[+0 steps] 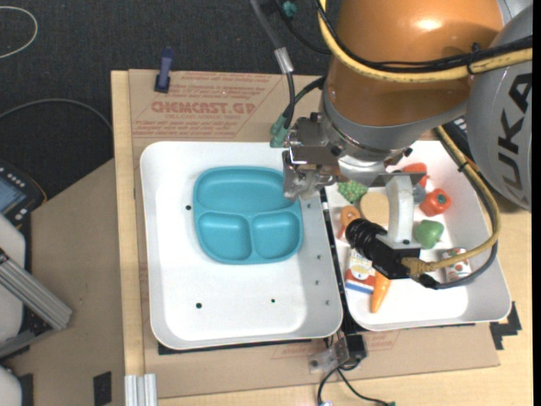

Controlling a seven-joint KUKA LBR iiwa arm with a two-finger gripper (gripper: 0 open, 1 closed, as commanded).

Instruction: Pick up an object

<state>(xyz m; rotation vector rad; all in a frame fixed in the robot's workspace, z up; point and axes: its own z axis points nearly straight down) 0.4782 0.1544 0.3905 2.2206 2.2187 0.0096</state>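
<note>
My gripper (301, 178) hangs low over the seam between the two bins, at the upper right corner of a blue three-compartment plate (241, 218) that lies in the left bin (173, 299). The arm's big orange band covers the back of the right bin (478, 307). In that bin lie small toy foods: an orange carrot (380, 293), a red pepper (436, 201), a green piece (430, 231), another green piece (351, 191) close to the gripper, and an orange piece (348, 221). I see nothing held in the gripper.
A white, blue and red toy (361, 275) lies beside the carrot, and a small white box (457, 266) sits at the right. The bins stand on a brown cardboard sheet (203, 100) with a blue clip (164, 70) at its far left corner.
</note>
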